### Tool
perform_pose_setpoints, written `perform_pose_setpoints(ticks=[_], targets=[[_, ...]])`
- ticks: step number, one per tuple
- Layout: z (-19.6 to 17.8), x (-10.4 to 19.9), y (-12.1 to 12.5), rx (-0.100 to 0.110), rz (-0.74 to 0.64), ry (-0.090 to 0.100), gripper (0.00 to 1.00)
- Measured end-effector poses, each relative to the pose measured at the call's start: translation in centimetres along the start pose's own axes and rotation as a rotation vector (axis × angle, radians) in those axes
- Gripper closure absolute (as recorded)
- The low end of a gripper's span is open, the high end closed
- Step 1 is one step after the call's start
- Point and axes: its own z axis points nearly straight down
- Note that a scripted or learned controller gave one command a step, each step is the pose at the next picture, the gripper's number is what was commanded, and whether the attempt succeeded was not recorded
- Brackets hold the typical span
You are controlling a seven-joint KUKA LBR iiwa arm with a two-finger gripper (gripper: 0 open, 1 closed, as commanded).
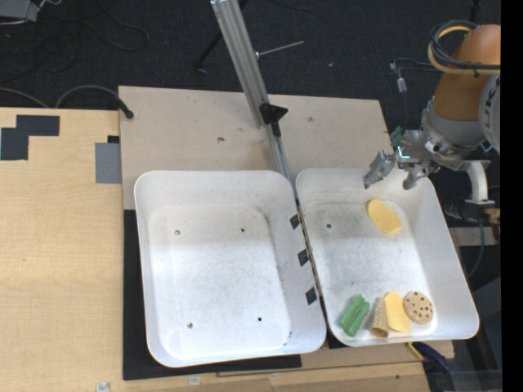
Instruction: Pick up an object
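Robot gripper, fingers spread and empty, hovers over the right bin just above a yellow disc; the flat disc could slip from a shallow pinch

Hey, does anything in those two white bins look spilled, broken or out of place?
Nothing stands out. The right white bin holds a yellow oval piece, a green ridged piece, a cone, a yellow wedge and a round cookie, all lying inside it.
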Motion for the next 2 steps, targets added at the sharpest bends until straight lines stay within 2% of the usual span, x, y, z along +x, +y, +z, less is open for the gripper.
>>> perform_pose_setpoints(ticks=[1, 2], targets=[[-0.4, 0.0, 0.1, -0.005, -0.003, -0.002, 0.00], [4.6, -0.5, 0.7, -0.001, -0.002, -0.001, 0.00]])
